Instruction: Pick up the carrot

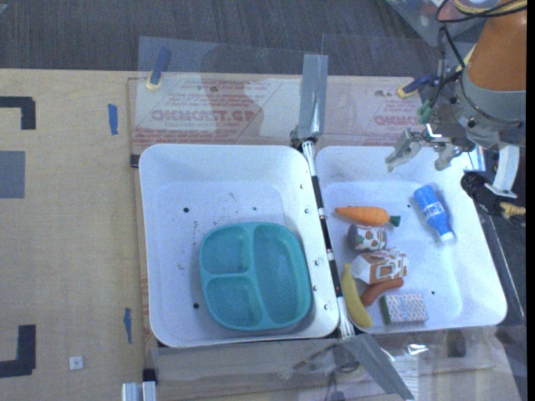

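Note:
The orange carrot (364, 215) with a green stem end lies on its side in the right bin (481, 307), close to the bin's left wall. My gripper (420, 155) hangs over the far part of that bin, up and to the right of the carrot and well apart from it. Its two fingers (398, 155) are spread open with nothing between them.
A blue bottle (434, 212) lies right of the carrot. Just in front of the carrot are a small can (366, 237), a carton (380, 266), a sausage (381, 291), a banana (354, 301) and a patterned box (405, 307). The left bin (167, 182) holds a teal divided plate (253, 276).

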Tool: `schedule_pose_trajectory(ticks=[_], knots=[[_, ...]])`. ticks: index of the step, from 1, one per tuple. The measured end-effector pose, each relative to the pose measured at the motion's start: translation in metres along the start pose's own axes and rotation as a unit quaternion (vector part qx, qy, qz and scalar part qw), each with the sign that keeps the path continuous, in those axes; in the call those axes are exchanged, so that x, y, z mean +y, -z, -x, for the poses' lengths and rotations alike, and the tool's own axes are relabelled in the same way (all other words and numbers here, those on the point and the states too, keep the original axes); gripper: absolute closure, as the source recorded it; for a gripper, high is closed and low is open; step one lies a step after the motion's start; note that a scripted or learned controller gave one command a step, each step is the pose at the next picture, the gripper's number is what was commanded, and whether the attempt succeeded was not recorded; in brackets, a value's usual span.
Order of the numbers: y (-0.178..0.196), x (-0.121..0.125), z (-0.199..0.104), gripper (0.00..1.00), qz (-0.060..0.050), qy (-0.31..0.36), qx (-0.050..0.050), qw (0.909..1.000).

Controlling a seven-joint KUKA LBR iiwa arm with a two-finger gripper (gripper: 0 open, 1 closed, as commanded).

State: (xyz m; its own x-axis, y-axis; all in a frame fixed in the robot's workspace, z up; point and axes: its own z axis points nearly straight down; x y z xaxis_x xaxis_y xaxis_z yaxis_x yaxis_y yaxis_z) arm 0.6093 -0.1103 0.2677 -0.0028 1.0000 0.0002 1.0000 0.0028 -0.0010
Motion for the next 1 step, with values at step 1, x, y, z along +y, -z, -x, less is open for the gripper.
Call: schedule_pose_trajectory(ticks=[1], knots=[[-0.0356,-0.0078,0.0886,0.00,0.000,-0.053,0.000,0.9986]])
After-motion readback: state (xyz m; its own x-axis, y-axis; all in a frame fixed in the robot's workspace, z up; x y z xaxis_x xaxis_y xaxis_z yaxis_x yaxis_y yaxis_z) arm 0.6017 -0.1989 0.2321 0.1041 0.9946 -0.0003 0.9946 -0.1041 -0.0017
